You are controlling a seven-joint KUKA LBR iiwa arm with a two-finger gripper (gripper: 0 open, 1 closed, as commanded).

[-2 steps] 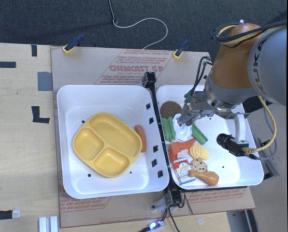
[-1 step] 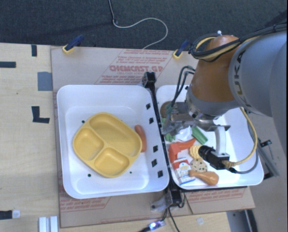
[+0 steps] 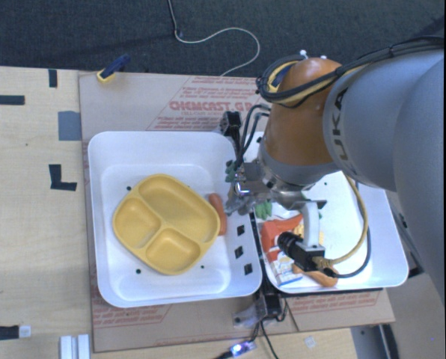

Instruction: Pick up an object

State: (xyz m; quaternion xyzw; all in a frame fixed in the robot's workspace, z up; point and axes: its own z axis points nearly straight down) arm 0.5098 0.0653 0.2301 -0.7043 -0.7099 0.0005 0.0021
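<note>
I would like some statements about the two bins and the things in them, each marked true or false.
1. The yellow plastic divided plate lies in the left white bin. True.
2. The plate has two compartments. False: it has three.
3. A small orange carrot-like piece lies at the plate's right edge. True.
4. The grey arm with the orange band is above the left bin's far left corner. False: it hangs over the boundary between the two bins.
5. The right white bin holds several mixed items. True.
</note>
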